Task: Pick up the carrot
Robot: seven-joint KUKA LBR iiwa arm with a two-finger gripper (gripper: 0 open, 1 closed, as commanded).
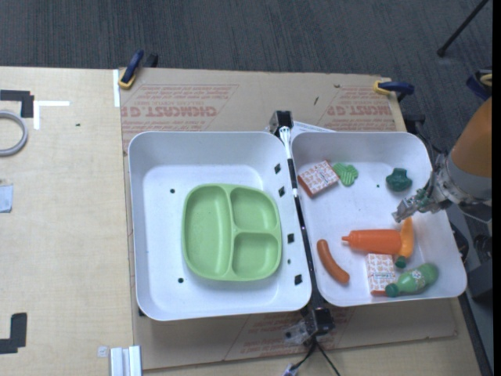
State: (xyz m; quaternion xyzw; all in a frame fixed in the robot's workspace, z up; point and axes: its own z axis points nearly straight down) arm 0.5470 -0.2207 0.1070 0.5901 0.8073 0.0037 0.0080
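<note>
The carrot [406, 240] is a short orange piece with a green end. It lies near the right wall of the right bin [356, 210], pressed against the tip of an orange bottle [373, 241]. My gripper [410, 207] reaches in from the right and sits just above the carrot's upper end, close to it or touching it. Nothing shows as lifted or held.
The right bin also holds a sausage [333, 261], two red-and-white boxes [318, 178] [380, 272], a green bottle [413, 280], a leafy green piece [345, 174] and a dark green piece [398, 180]. A green divided plate [232, 232] lies in the left bin [156, 210].
</note>
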